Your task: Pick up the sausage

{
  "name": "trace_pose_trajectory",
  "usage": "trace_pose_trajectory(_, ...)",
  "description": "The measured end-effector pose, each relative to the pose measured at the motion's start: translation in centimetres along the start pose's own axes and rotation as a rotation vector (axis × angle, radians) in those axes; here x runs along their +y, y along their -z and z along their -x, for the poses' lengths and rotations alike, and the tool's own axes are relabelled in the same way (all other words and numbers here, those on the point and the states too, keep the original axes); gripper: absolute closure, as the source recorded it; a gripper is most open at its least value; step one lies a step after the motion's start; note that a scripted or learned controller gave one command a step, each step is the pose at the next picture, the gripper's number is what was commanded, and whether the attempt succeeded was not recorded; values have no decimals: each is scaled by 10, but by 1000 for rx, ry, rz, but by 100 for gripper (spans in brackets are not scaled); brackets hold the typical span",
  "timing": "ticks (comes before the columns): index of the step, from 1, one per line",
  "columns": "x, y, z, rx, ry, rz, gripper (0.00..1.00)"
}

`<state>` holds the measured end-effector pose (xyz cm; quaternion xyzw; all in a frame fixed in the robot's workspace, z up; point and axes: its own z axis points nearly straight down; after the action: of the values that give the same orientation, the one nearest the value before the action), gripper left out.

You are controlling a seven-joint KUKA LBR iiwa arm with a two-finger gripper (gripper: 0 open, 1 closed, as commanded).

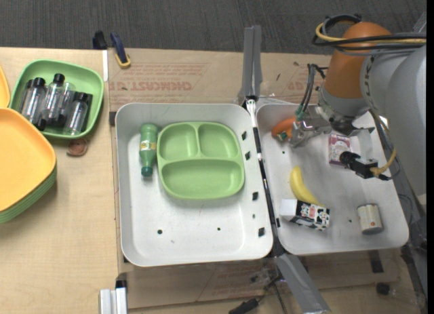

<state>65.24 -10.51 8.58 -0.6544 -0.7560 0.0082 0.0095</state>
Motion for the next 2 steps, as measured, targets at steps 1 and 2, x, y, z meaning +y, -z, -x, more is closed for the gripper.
trace_pose_trajectory(1,8,146,-36,-4,-76,24,100)
trace_pose_trajectory(2,-11,6,19,-5,0,25,100)
